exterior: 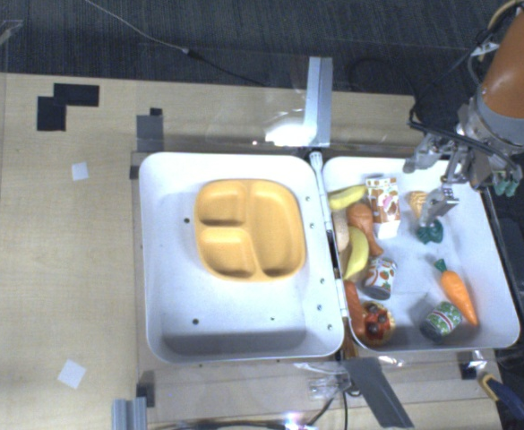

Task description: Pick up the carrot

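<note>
The carrot point(459, 296) is orange with a green top and lies at a slant in the right part of the right bin point(503, 330), its leafy end pointing up-left. My gripper point(440, 201) hangs over the upper right of that bin, below the arm's orange band. It stands well above-left of the carrot and apart from it, just over a small teal item point(430, 233). Nothing shows in its grasp.
A green can point(441, 321) lies just below-left of the carrot. Two bananas point(357, 251), a small carton point(382, 202), a printed can point(379, 278) and a dish of toy fruit point(375, 323) crowd the bin's left side. A yellow divided plate point(248, 229) sits in the left bin point(163, 330).
</note>
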Controlling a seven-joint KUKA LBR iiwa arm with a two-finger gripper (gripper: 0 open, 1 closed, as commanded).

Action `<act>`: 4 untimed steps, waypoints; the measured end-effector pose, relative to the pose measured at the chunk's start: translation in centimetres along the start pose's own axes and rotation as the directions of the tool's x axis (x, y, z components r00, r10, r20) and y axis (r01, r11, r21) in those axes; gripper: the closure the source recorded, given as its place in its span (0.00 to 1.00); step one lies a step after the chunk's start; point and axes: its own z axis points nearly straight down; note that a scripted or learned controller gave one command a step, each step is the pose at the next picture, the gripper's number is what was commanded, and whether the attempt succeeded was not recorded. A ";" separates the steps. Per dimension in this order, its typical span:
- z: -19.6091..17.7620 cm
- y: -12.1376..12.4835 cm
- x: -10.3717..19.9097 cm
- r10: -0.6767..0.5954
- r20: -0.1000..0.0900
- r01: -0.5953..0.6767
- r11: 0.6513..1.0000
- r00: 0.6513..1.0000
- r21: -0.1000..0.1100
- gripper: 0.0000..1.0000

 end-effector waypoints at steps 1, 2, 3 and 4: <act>6.8 -4.3 1.0 -0.161 -0.002 0.161 0.987 0.987 -0.001 0.00; 17.9 -9.9 5.8 -0.283 0.001 0.283 0.959 0.959 0.002 0.00; 18.1 -6.8 9.1 -0.285 0.006 0.285 0.958 0.958 0.006 0.00; 16.8 -6.7 8.6 -0.291 0.015 0.291 0.957 0.957 0.011 1.00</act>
